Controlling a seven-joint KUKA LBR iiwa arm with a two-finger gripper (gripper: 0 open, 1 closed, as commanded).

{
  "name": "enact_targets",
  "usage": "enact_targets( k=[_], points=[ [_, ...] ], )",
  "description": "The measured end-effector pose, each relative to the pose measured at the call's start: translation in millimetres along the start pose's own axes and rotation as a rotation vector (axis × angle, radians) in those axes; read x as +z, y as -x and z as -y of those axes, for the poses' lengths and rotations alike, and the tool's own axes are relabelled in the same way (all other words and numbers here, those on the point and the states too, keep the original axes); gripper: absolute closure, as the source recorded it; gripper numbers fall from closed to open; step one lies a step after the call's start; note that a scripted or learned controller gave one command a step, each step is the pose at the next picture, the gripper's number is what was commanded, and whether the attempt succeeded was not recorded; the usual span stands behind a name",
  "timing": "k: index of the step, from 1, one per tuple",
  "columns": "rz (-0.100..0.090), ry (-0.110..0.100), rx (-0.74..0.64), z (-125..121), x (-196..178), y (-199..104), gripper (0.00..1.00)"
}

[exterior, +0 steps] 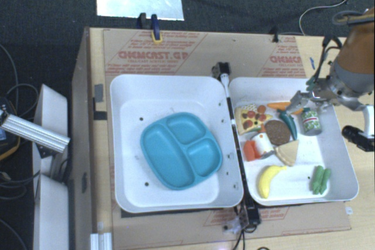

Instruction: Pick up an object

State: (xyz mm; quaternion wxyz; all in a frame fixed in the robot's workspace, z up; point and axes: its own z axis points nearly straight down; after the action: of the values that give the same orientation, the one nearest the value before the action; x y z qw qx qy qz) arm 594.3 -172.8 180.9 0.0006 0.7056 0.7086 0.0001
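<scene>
- Right bin (343, 143) held a crowd of toy food: pizza slice (252, 116), brown patty (278, 132), carrot (279, 106), banana (268, 180), green pod (319, 179), a small jar (311, 120) with a green label.
- Left bin (126, 126) held only a blue divided plate (180, 150).
- Gripper (309, 100) hung over the far right part of the right bin, just above the jar and carrot.
- Likeliest target judged to be the jar, standing upright near the bin's right wall, just beside a teal piece (287, 125).
- Handling estimate: light, rigid, smooth plastic; round sides may slip. Best taken across the body, below the cap.
- Jaws: spread could not be told; the wrist hid them. Nothing was seen between them.
</scene>
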Motion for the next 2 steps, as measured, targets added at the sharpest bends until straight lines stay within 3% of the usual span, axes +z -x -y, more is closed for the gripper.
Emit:
enact_targets(
  k=[1, 2],
  points=[
    [0.0, 0.006, 0.003, 20.0, 92.8, -13.9, 0.0],
    [0.001, 0.01, 0.0, -24.8, 92.1, -20.6, 0.0]
  ],
)
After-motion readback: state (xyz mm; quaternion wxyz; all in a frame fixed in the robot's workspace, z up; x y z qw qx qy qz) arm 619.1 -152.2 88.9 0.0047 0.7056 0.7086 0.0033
